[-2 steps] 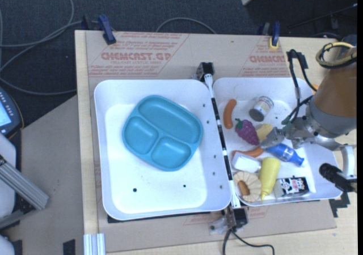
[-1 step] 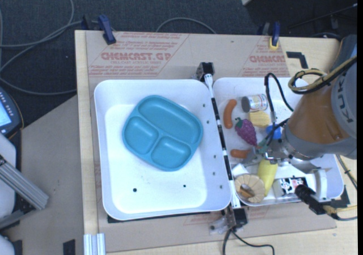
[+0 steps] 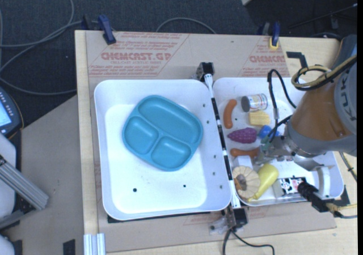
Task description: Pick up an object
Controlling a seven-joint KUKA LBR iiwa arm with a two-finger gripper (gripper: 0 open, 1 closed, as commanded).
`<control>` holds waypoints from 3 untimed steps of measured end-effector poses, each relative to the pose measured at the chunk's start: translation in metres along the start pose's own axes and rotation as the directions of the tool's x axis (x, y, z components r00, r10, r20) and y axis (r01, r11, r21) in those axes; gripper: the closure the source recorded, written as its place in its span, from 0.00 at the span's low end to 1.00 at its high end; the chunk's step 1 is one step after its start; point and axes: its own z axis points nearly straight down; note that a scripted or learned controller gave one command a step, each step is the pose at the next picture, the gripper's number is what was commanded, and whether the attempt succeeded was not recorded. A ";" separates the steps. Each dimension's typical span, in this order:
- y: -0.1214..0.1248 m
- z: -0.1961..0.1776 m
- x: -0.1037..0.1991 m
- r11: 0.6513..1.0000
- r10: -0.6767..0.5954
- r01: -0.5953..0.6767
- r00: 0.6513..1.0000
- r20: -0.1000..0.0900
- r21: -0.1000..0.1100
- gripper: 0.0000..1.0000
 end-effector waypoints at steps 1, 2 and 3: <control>0.000 0.000 -0.001 1.000 0.001 -0.001 1.000 0.001 0.000 0.00; -0.008 0.008 -0.002 1.000 0.004 -0.004 1.000 0.007 -0.006 0.00; -0.009 -0.001 0.000 1.000 0.001 -0.001 1.000 0.004 -0.003 1.00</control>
